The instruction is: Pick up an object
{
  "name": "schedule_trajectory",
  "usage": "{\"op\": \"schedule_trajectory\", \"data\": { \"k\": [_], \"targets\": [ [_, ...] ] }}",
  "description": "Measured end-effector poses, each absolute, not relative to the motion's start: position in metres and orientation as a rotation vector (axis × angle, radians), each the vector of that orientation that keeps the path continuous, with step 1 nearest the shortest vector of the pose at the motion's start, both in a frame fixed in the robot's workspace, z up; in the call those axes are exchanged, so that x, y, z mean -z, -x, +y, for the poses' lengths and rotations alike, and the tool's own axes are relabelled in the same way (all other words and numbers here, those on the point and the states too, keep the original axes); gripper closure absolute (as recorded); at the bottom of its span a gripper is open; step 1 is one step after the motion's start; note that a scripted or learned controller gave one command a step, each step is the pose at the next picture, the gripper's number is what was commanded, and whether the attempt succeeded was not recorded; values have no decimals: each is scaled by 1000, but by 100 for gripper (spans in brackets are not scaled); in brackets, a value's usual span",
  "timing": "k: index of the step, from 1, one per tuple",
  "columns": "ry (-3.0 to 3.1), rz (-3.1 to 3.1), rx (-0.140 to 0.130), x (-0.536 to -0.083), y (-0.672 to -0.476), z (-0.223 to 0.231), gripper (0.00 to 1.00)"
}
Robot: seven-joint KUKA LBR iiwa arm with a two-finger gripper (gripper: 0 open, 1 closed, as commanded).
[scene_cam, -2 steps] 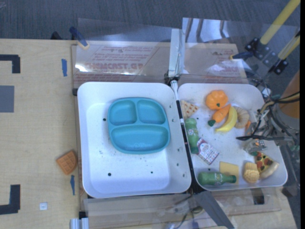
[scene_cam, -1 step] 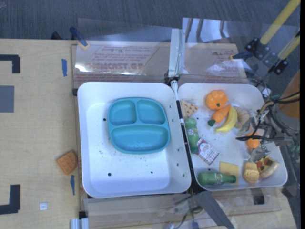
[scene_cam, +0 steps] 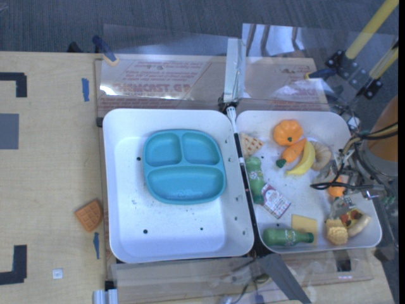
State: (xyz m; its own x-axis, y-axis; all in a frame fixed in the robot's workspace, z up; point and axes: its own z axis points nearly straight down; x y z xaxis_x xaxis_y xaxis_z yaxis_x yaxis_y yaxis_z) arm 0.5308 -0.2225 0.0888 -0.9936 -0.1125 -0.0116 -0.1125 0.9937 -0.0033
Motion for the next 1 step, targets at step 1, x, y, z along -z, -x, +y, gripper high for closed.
{"op": "schedule_trajectory", "data": {
  "k": [1],
  "targets": [
    [192, 3124, 6, -89, -524, -223, 0]
  ]
}}
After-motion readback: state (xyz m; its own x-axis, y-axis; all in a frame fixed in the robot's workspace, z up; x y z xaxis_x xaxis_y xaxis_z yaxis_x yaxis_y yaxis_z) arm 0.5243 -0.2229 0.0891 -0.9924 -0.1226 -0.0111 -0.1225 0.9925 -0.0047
